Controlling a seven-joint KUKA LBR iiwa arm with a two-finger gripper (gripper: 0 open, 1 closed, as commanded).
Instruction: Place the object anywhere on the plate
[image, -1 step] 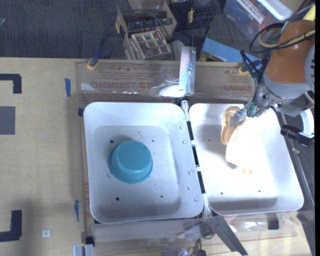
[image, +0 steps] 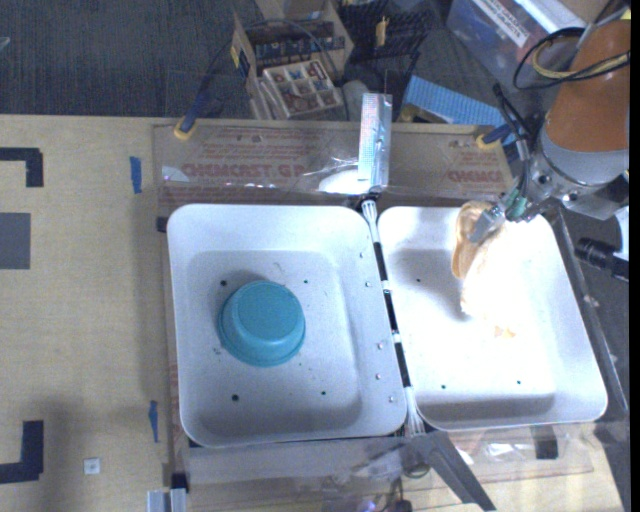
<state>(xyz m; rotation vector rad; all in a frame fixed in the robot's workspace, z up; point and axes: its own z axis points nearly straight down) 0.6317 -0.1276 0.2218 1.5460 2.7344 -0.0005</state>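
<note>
A blue round plate (image: 262, 320) lies in the middle of the left white bin (image: 200, 240). A pale orange, see-through object (image: 466, 258) is in the upper left part of the right bin (image: 570, 390), washed out by glare. My gripper (image: 490, 222) reaches in from the upper right and its tip meets the top of the orange object. Glare hides whether the object hangs from the gripper or rests on the bin floor.
The ridge between the two bins (image: 385, 300) separates the object from the plate. Cardboard (image: 260, 165) and a clear plastic strip (image: 374, 140) stand behind the bins. Cables and the arm's orange band (image: 590, 100) fill the upper right.
</note>
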